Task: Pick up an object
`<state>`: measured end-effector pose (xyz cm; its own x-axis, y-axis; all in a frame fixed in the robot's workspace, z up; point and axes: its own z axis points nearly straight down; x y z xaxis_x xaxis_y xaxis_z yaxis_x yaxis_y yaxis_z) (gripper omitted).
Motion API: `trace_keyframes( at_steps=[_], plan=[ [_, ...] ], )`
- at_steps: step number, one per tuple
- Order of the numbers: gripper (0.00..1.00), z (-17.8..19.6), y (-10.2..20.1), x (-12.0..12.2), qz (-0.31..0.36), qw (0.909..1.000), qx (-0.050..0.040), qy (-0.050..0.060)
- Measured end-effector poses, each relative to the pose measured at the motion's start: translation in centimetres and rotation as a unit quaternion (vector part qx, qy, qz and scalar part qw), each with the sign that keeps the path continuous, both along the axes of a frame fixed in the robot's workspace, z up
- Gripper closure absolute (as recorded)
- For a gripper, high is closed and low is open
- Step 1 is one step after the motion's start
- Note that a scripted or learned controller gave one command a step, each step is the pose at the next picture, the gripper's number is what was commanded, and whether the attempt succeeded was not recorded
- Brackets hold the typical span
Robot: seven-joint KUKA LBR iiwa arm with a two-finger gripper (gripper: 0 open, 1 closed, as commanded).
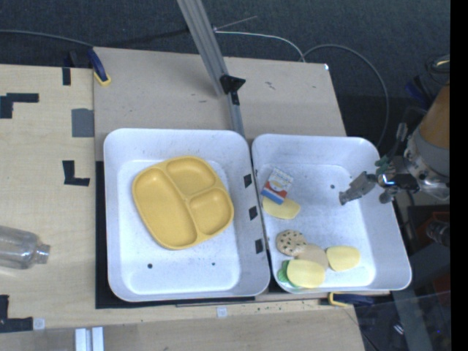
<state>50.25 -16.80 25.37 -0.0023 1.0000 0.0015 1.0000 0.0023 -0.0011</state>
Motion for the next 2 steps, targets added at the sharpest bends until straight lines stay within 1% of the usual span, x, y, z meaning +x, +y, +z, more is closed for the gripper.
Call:
trace_keyframes(
  at_steps=[1,2],
  plan=[
    [1.0,1.0,0.1,0.0,0.001,1.0,0.0009,0.0],
    [1.0,-7.6,-3.0,10.0,0.0,1.0,-0.0022,0.0]
  ],
)
